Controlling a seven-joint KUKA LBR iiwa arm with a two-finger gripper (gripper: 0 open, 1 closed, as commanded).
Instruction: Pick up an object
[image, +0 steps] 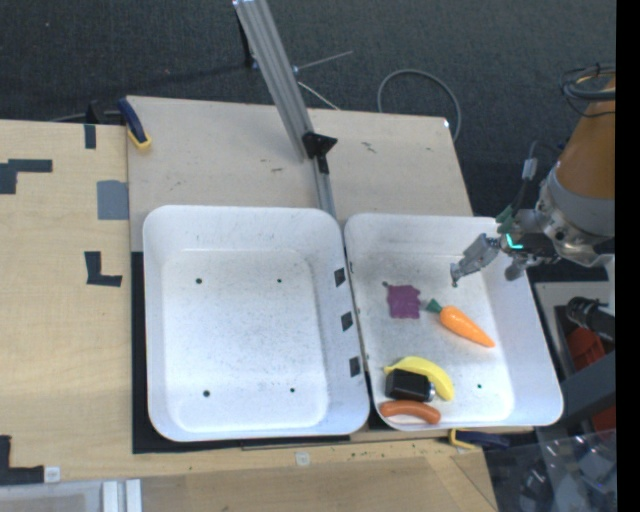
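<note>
No brand, label or writing is readable anywhere we look, so on to the objects. We see two shallow white plastic bins side by side on the pale wooden worktop (230, 150); the left bin (165, 300) and the right bin (520, 390) touch along their inner rims. In the right bin lies a small flat purple piece (403, 300), and just to its right an orange toy carrot with a green top (463, 323), pointing tip-down toward the right. Nearer the front edge we have a yellow toy banana (430, 374) curved over a small black block (407, 385), the two touching, and just below them a red-orange sausage-shaped toy (410, 411) against the bin's front wall. The grey arm with its orange band (590, 150) reaches in from the right, and its pincer (468, 262) sits over the right bin's upper part, above the carrot. It carries nothing we can see; how far it is open, we cannot tell.
</note>
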